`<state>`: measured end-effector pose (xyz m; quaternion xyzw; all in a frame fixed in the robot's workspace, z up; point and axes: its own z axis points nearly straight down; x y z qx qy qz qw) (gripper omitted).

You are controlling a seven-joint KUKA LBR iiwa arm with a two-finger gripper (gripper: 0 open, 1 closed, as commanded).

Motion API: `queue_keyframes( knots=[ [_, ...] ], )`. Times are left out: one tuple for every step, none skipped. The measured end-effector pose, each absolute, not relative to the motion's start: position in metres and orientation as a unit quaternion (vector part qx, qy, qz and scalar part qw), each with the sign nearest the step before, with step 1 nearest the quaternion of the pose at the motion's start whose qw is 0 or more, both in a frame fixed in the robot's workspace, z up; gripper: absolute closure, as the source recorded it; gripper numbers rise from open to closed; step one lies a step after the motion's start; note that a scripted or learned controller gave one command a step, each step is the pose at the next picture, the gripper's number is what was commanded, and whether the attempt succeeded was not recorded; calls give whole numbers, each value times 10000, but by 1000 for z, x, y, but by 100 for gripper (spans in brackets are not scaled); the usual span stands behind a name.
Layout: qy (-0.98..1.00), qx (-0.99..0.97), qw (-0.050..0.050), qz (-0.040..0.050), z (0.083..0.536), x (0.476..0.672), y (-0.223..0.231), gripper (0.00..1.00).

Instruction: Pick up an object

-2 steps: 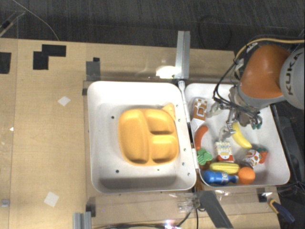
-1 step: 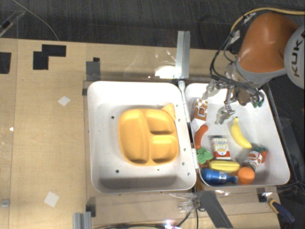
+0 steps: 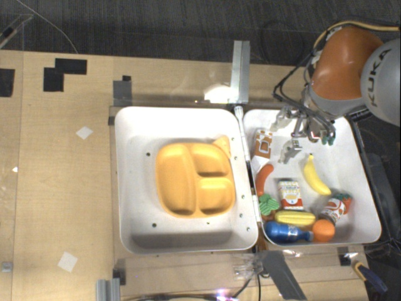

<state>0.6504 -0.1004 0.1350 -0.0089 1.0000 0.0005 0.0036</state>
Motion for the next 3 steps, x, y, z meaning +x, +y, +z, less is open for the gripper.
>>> queue_keyframes(
  knots=[
    [9986,-533,3,-3,88,670,-160,0],
    [9963,861,-67,25,88,668,-170,0],
    [9741,2261,54,4,118,659,-190,0]
  ],
)
